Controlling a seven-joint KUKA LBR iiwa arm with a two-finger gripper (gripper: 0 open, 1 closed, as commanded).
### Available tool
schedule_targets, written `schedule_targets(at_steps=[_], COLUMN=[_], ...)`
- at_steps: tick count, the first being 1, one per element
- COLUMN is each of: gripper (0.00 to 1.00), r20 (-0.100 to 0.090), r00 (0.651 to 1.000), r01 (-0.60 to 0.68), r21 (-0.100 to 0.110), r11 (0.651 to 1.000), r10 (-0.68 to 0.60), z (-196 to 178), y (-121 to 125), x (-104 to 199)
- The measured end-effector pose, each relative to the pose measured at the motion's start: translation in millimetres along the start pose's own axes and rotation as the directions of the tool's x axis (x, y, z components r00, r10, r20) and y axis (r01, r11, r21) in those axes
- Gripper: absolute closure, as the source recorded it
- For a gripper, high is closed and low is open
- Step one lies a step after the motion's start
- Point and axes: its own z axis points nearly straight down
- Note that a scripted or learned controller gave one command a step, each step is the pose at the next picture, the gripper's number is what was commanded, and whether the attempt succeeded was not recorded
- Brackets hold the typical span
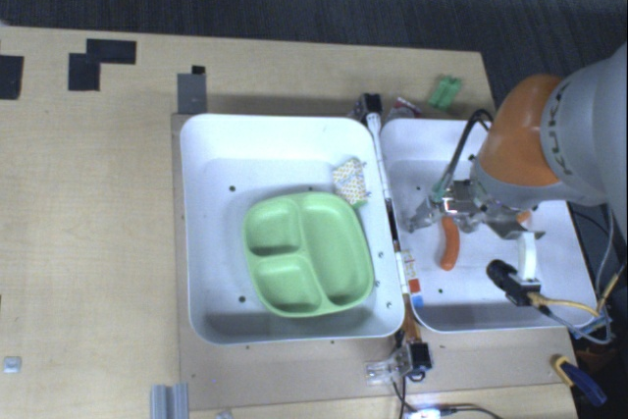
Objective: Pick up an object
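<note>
Gripper (pixel 446 211) hovers right above the orange carrot-looking thing (pixel 448 245) in the right bin (pixel 559 304); can't tell its state. I'd centre on the carrot, then drop straight down.

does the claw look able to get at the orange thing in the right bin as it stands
Probably yes: the claw hangs right at the upper end of the orange thing in the right bin, and nothing lies over it.
</note>
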Motion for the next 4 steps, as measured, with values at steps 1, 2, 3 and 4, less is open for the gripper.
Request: schedule_targets(at_steps=[1,2,3,4], gripper=[1.00,1.00,1.00,1.00], r20=[0.001,-0.001,-0.001,0.001], r00=[1.000,1.000,1.000,1.000], r01=[0.001,0.000,-0.001,-0.002], r21=[-0.006,0.005,0.005,0.005], r11=[1.000,1.000,1.000,1.000], r10=[-0.001,0.000,0.001,0.002], z=[-12,-98,-102,-98], y=[2,-60,-68,-44], x=[0,60,47,22])
